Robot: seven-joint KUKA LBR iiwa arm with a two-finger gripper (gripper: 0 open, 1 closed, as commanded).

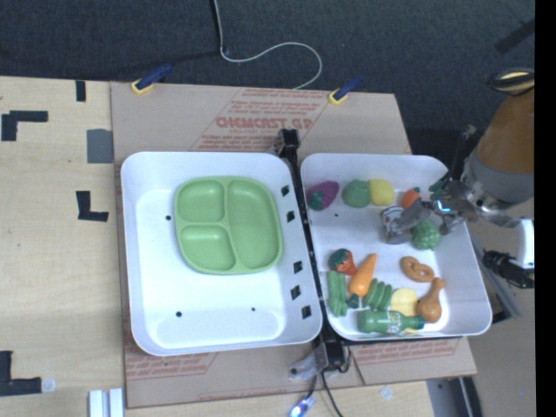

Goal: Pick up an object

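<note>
My gripper (398,224) hangs low in the right bin (465,259), just left of a green broccoli (428,235) and touching or nearly touching it. Around it lie toy foods: a purple piece (323,194), a green round piece (354,193), a yellow lemon (381,191) and a small orange piece (410,198) towards the back. In front lie a pretzel (417,269), a carrot (362,274), a drumstick (429,299) and several green pieces (379,295). Nothing visibly sits in the gripper.
The left bin (148,259) holds a green divided plate (229,224). A black divider (295,224) separates the bins. The arm's grey wrist and orange band (508,150) come in over the right bin's right rim. Cardboard lies under both bins.
</note>
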